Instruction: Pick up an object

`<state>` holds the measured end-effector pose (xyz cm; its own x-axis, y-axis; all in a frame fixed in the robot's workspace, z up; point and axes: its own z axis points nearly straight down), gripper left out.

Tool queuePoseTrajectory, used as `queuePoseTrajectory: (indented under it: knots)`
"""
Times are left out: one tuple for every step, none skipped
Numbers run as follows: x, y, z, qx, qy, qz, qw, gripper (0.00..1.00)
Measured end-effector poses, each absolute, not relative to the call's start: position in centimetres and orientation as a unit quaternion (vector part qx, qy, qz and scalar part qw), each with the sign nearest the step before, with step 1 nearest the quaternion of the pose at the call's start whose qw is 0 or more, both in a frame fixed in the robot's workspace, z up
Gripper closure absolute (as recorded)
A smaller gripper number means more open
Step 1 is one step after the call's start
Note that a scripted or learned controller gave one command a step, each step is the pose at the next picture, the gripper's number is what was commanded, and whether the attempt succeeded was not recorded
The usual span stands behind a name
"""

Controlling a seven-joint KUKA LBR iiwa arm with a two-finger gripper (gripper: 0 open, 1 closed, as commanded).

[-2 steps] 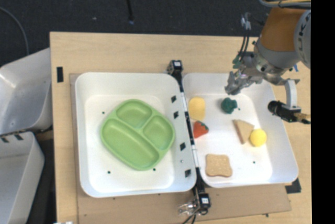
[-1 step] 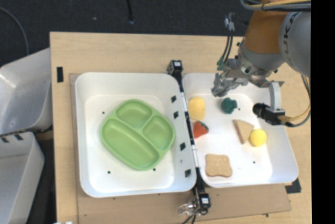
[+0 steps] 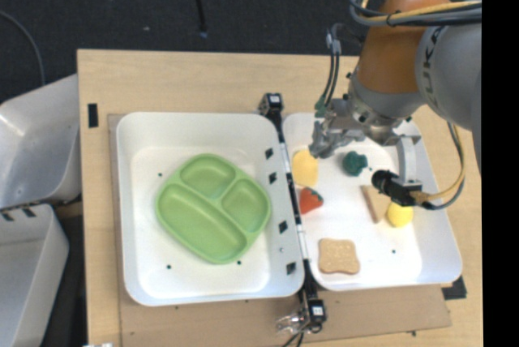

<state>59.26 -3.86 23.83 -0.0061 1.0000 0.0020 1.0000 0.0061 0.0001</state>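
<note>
A: Which object looked like the target?

B: Most likely the yellow pear-shaped piece (image 3: 305,169), which lay in the right bin (image 3: 430,256) close to its left wall. The end effector (image 3: 323,139) hung just above and beside its upper edge.

A: How would it have handled?

B: My guess was a light, hollow plastic toy, smooth and a bit slippery, rounded enough to roll or squirt out of a pinch. The best hold seemed to be across its wider belly, not the narrow end.

A: Were the fingers apart or together?

B: I could not tell; the dark metal at the tip blurred together from that slant. Nothing was visibly held between them.

A: What sat around it?

B: A red wedge (image 3: 310,200) lay just below it, nearly touching, glossy like toy fruit. A dark green knobbly lump (image 3: 354,164) sat to its right, under the wrist. Farther off were a thin tan stick (image 3: 370,203), a small yellow ball (image 3: 398,214) beside a black fitting on the arm's cabling, and a flat slice of toast (image 3: 338,255), matte and brown-edged, near the front.

A: And the other bin?

B: The left bin (image 3: 138,272) held a light green divided plate (image 3: 212,207), with three moulded compartments. Both bins rested on a pale wooden tabletop (image 3: 186,66).
</note>
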Motion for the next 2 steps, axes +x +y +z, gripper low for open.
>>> queuePoseTrajectory:
  knots:
    - [57.9,1.0,22.9,-0.705,-0.709,-0.0001,0.001,1.00]
    - [57.3,6.2,24.2,-0.704,-0.710,-0.0016,0.000,1.00]
